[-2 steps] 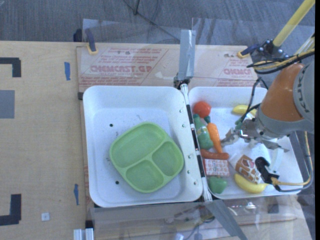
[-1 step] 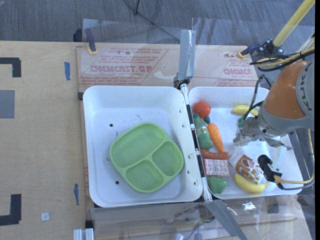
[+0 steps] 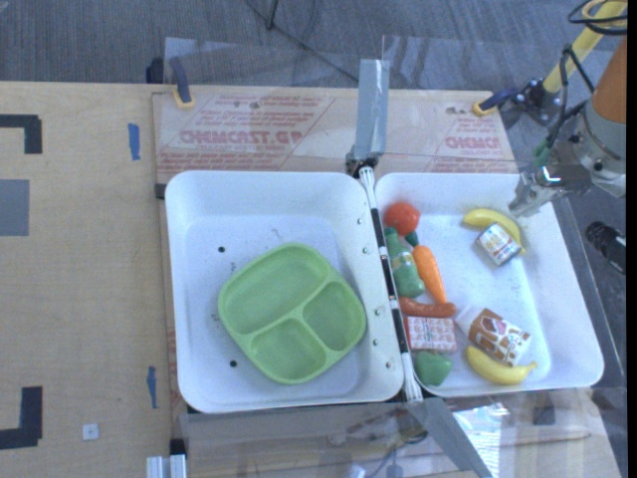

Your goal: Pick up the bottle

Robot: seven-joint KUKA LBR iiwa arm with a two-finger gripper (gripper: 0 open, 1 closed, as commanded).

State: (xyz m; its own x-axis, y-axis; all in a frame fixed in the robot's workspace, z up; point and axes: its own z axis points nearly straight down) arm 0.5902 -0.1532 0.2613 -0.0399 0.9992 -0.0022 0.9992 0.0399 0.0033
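The arm [image 3: 607,118] is cut off by the right edge, and its gripper [image 3: 532,195] is too small and blurred to read. Along the right bin's [image 3: 557,376] left wall, a green bottle [image 3: 405,272] lies partly hidden among a tomato [image 3: 402,217], a carrot [image 3: 430,272] and a red packet [image 3: 431,334]. A green item [image 3: 434,366] at the near corner is too unclear to name.

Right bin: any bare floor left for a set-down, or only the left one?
Right white bin: bare floor mid-bin, between the orange plastic carrot and the small white can. Its left wall is crowded, red tomato down to the green pepper. Left white bin: bare strip behind the green divided plate.
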